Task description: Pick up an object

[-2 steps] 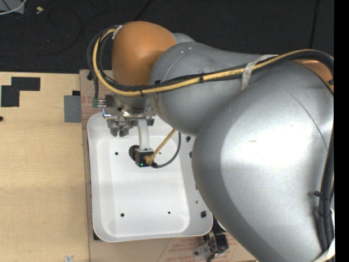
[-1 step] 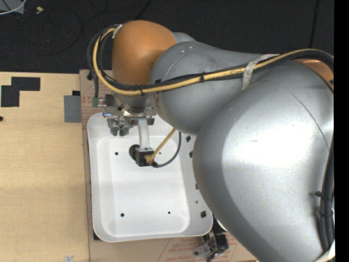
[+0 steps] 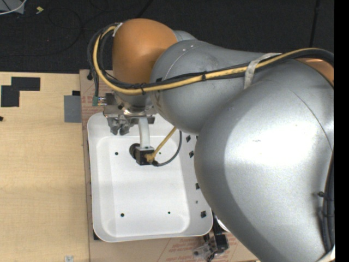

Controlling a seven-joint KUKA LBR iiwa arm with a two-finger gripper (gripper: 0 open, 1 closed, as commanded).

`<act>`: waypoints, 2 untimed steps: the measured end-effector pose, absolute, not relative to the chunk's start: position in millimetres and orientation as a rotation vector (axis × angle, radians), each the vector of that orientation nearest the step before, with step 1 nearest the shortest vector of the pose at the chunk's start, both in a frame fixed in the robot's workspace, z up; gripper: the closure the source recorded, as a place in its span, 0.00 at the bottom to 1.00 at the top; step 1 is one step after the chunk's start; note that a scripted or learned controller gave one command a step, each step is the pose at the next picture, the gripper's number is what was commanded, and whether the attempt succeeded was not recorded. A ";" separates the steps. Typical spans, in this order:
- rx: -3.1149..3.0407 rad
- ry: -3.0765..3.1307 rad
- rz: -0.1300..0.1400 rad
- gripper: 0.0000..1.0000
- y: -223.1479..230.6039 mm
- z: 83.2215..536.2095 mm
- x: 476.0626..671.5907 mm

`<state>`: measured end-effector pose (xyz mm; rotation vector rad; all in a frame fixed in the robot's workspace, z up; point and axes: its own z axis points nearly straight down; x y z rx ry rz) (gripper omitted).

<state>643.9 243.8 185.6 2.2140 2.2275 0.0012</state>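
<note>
The grey, orange-banded arm leans far over the shallow white plastic bin so that its gripper hangs at the bin's far corner, apart or together one cannot tell, probably seeking an object hidden beneath the wrist.

— Where was there room to come down?
— Over the white bin: its floor lay bare along the left side and the near end, open from above. The desk left of it was open too.
— And what stood in the way?
— The arm hung over the bin's right side and covered that rim. The hand sat low by the far wall, near the left corner.
</note>
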 end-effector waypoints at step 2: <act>2.212 2.229 0.000 1.00 244.1 185.5 643.6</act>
